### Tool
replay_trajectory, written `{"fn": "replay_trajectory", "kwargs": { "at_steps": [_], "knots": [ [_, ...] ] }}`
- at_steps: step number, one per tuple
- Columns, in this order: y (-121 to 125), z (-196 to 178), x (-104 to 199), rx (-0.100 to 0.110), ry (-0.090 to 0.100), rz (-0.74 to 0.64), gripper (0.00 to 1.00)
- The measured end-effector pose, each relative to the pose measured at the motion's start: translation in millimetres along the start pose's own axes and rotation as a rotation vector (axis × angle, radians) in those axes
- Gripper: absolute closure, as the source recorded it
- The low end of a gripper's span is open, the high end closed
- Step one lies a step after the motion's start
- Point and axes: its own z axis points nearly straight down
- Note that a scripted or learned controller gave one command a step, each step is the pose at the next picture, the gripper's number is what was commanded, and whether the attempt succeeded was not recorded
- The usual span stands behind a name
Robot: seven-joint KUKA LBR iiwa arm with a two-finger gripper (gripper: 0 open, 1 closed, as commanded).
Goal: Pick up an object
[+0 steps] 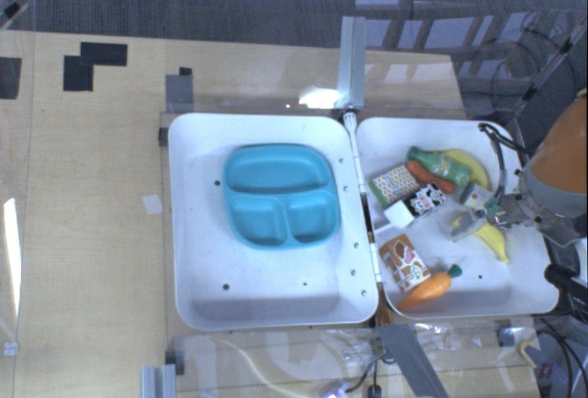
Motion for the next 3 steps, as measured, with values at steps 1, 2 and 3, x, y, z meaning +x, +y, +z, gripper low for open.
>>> {"fn": "replay_trajectory", "kwargs": {
  "at_steps": [1, 2, 3],
  "knots": [
    [-35.4, -14.1, 4.1, 0.002, 0.001, -0.053, 0.0],
    [-2.6, 6.0, -0.8, -0.004, 0.0, 0.073, 0.0],
    [15.9, -23.6, 69.5, 0.003, 0.001, 0.283, 0.0]
  ]
}}
